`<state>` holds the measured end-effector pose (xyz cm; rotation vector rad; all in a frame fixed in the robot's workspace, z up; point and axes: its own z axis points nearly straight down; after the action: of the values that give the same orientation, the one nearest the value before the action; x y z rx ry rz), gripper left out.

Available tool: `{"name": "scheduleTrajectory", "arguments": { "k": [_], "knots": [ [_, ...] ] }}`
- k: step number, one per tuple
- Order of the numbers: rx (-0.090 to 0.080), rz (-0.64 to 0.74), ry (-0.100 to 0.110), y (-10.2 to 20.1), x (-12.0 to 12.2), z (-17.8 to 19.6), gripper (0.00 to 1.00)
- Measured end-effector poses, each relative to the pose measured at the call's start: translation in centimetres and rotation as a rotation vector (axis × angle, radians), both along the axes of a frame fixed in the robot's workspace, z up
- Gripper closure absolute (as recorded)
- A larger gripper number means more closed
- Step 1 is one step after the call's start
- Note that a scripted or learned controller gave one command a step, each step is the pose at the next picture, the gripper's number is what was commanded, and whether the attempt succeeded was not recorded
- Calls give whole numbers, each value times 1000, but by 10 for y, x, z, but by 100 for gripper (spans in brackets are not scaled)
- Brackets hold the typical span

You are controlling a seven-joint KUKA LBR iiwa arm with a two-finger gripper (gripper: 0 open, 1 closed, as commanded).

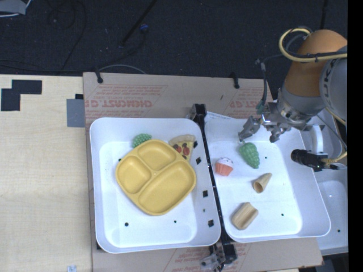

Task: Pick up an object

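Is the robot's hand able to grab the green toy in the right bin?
Probably yes. The hand hovers just above the green toy, which lies apart from the cupcake and cone, with nothing covering it.

Bench [39,174]: 2 white bins [113,231] side by side, apparently on cardboard [147,95].
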<state>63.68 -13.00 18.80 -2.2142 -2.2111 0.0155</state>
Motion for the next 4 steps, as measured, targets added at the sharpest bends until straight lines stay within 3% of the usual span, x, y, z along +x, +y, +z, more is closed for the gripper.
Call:
{"name": "scheduleTrajectory", "arguments": {
  "k": [1,3,4],
  "knots": [
    [-2,2,-15,0,3,9,0],
    [-1,1,-10,1,-7,-103,0],
    [-2,0,-12,1,-7,-91,100]
  ]
}}
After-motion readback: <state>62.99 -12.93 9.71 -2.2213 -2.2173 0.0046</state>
